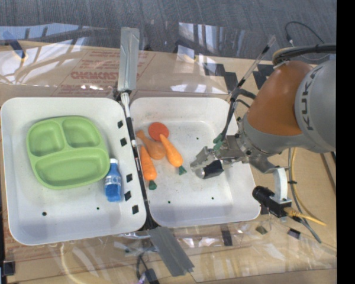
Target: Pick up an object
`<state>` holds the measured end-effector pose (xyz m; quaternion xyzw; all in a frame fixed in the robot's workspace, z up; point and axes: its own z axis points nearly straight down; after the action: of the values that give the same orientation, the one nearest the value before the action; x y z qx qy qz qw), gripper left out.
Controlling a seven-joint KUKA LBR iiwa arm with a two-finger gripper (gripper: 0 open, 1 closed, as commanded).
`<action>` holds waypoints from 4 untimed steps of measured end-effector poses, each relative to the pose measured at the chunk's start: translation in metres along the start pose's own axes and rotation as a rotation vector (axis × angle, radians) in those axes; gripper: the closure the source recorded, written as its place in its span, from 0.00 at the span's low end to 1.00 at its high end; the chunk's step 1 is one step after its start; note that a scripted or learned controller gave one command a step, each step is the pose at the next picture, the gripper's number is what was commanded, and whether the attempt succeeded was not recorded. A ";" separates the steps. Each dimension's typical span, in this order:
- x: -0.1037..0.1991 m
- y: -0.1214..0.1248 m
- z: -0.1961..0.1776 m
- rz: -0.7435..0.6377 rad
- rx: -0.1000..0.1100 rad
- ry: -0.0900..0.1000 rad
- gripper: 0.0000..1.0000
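In the right bin (236, 209), several toy foods lie at the left side. An orange carrot (171, 150) lies on a slant with its green tip toward the middle. A second carrot (148, 165) runs along the left wall. A red-orange round piece (158, 130) and a tan piece (152, 147) rest by them. My gripper (200, 160) hangs low over the middle of this bin, just right of the first carrot's green tip. I see nothing held in it.
The left bin (15, 176) holds a green divided plate (67, 151) and a small blue bottle (112, 184) beside the plate's lower right corner. A ridge with black clips (130, 158) separates the two bins. The arm (284, 108) covers the right bin's right side.
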<state>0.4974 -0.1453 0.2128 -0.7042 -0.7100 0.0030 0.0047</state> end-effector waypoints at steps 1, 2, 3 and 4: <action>0.021 0.056 0.123 -0.006 -0.006 -0.002 0.00; 0.020 0.055 0.116 -0.010 0.001 -0.002 1.00; 0.084 0.056 -0.042 -0.050 -0.006 -0.003 1.00; 0.063 0.055 -0.006 0.056 0.000 -0.002 1.00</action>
<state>0.5521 -0.0814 0.2184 -0.7239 -0.6899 0.0039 0.0041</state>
